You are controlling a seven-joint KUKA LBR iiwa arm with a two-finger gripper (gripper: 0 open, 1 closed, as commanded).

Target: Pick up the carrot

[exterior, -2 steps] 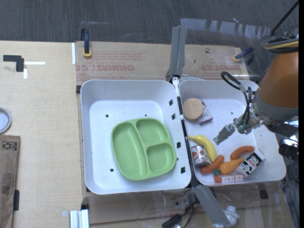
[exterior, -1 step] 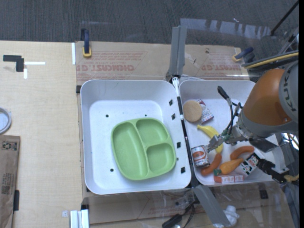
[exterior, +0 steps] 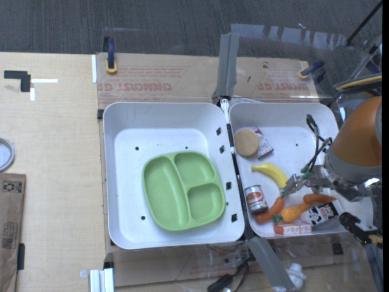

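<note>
Reaching in from the right, the arm [exterior: 358,139] is hanging low over the right bin [exterior: 285,111], 1 of 2 white bins sitting side by side. The gripper [exterior: 296,184] is hovering just beside the banana [exterior: 271,173], with its 2 thin fingers [exterior: 288,188] looking slightly spread and pinching nothing that can be seen.

The carrot [exterior: 271,210] is lying near the front of the right bin, tilted, with its lower end by the bin's front wall. It is touching or nearly touching the small can [exterior: 256,199] on one side and an orange pepper-like piece [exterior: 296,211] on the other. A cookie [exterior: 247,142] is sitting farther back, and a green divided plate [exterior: 183,189] is resting in the left bin [exterior: 121,163].

Judging from this, the task is hardly begun: the carrot is lying unlifted on the bin floor. What is remaining is lowering onto it, closing around it among crowded neighbours, and raising it.
</note>
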